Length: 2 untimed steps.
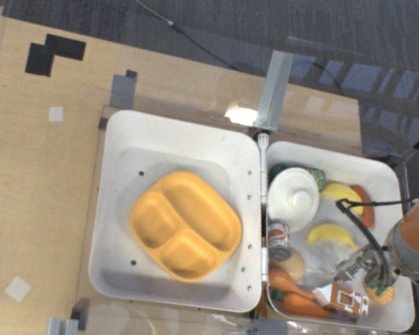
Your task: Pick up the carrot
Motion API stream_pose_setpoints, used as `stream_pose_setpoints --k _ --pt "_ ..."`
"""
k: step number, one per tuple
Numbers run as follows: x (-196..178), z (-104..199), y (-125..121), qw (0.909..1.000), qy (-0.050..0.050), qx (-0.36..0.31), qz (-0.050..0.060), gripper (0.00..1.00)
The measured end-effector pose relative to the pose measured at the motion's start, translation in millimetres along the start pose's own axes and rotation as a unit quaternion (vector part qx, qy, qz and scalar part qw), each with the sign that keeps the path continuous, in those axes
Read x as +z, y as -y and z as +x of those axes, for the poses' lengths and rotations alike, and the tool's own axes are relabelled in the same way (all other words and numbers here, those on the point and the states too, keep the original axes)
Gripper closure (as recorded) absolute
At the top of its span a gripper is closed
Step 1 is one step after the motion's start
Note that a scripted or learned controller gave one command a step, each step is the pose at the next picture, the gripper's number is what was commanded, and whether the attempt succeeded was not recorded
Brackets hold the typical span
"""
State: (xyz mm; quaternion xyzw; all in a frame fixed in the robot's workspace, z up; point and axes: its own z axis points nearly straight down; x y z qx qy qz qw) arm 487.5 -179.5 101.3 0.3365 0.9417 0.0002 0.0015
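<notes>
The carrot [304,304] lies along the front wall of the right bin [389,172], orange and pointing right, with a second orange piece [283,280] just left of and behind it. My gripper [360,269] hangs low over the right bin's right half, a little behind and to the right of the carrot and apart from it. A small white and orange box [344,300] lies between the gripper and the carrot. Nothing shows as held.
The right bin also holds a white bowl [295,194], two yellow bananas [341,192] [331,235], a can [279,239], a reddish item [362,200] and a small yellow piece [381,294]. In the left bin [118,187] sits a yellow divided plate [186,224].
</notes>
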Motion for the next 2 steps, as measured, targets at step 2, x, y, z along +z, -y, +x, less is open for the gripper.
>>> stream_pose_setpoints --k 2 --pt "-7 11 -16 0.9962 0.002 0.087 -0.001 1.0"
